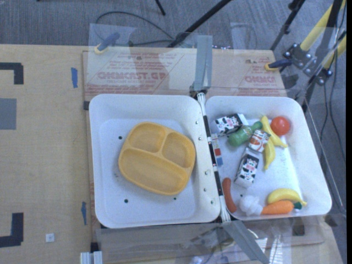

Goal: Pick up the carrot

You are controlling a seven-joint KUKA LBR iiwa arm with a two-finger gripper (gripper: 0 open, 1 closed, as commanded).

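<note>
The carrot (278, 207) is orange with a small green end and lies along the near edge of the right bin (314, 147). A yellow banana (285, 195) rests just behind it, and a white lumpy item (251, 204) touches its left end.
The right bin also holds a red sausage (229, 194), two cow-print cartons (248, 168) (230, 122), a green vegetable (242, 136), a small can (257, 141), a second banana (269, 145) and a red tomato (280, 125). A yellow divided plate (157, 158) sits in the left bin (104, 191).
</note>
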